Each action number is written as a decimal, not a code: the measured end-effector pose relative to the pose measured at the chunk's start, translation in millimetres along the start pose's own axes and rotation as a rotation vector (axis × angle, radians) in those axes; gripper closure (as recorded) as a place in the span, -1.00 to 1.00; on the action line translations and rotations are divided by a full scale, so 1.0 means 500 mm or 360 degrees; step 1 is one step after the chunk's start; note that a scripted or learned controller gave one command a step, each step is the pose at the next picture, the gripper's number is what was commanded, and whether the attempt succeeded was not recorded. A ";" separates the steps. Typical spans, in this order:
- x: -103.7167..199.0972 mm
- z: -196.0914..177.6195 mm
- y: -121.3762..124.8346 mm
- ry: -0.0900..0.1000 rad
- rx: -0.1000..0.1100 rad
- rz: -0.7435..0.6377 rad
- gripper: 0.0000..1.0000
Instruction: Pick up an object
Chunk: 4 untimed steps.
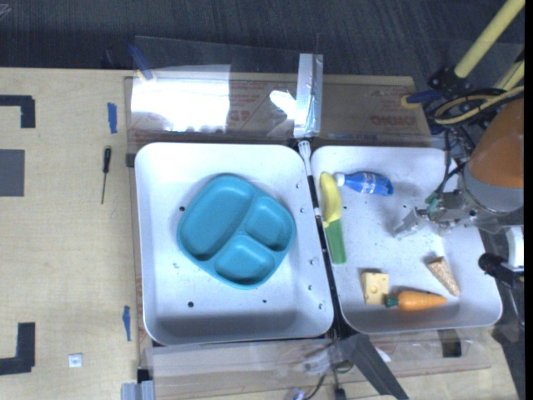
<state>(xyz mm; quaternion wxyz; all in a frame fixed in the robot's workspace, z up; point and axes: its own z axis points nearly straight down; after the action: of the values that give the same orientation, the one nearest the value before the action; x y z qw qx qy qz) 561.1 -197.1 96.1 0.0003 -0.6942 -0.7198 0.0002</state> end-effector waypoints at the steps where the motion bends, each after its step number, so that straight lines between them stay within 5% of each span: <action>1: -0.014 0.014 -0.147 0.0019 -0.0019 0.0034 -1.00; 2: -0.016 -0.255 -0.158 -0.0005 -0.0010 -0.0231 -1.00; 3: 0.019 0.020 -0.158 -0.0004 -0.0010 -0.0341 -1.00; 4: 0.017 0.002 -0.153 -0.0008 -0.0018 -0.0336 1.00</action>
<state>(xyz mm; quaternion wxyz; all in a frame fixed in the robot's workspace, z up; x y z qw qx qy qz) 484.3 -191.3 95.2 -0.0054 -0.6144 -0.7890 -0.0022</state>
